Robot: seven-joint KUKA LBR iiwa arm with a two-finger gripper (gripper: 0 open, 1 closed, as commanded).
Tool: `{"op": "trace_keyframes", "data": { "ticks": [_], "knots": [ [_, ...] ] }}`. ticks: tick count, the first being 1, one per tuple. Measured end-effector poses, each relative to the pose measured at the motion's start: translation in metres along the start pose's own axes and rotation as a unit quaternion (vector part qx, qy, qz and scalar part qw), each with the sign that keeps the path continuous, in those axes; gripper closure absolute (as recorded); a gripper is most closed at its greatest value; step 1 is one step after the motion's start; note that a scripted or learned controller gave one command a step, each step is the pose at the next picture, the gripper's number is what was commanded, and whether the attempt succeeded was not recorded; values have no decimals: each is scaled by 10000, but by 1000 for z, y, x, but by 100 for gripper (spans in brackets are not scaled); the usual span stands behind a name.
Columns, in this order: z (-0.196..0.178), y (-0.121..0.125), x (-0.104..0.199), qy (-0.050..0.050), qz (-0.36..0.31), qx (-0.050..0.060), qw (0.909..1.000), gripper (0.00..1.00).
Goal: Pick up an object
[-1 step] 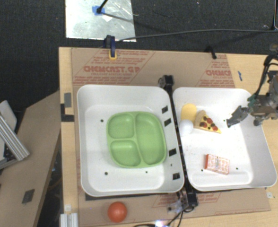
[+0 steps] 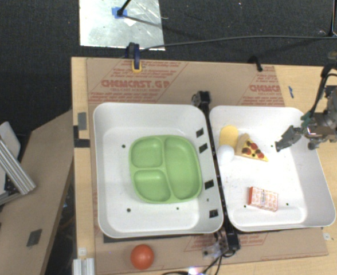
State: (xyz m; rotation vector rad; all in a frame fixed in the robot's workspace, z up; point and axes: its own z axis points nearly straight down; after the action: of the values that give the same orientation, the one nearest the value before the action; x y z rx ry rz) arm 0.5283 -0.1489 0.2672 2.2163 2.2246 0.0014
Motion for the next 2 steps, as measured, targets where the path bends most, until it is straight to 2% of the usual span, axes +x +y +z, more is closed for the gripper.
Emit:
{"op": "trace_keyframes", "data": {
  "ticks": [1, 2],
  "knots": [
    [43, 5, 4, 3, 8, 13, 10000, 0],
    [89, -2, 8, 5, 12, 16, 10000, 0]
  ]
}}
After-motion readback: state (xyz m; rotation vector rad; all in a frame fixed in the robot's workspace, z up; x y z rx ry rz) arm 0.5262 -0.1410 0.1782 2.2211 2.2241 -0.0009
